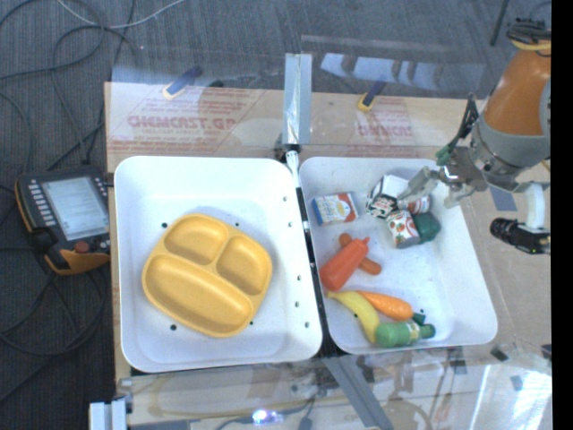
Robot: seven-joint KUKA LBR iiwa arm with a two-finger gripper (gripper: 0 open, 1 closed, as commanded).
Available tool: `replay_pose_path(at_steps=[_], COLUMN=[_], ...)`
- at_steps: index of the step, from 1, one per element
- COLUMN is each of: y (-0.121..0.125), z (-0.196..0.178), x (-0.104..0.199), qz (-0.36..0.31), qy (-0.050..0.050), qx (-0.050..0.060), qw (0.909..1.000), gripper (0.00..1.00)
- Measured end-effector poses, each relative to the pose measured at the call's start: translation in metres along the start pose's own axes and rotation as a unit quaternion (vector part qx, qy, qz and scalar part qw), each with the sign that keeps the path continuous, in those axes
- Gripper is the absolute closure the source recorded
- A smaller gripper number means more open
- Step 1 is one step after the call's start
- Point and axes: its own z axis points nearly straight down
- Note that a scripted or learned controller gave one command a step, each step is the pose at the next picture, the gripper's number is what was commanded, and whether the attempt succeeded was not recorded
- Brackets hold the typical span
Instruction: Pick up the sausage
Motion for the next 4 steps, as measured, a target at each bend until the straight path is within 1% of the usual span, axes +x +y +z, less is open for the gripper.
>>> replay_pose_path(at_steps=[1, 2, 3, 4], y=[0.008, -0.048, -0.047, 0.028], z=[0.067, 0.118, 0.107, 0.026], x=[0.053, 0.080, 0.081, 0.156], qz=[-0.020, -0.033, -0.033, -0.048], qy=[-0.001, -0.003, -0.003, -0.002], qx=[0.000, -0.009, -0.011, -0.001], qw=[0.9998, 0.9994, 0.9994, 0.9989], gripper=[0.00, 0.00, 1.00, 1.00])
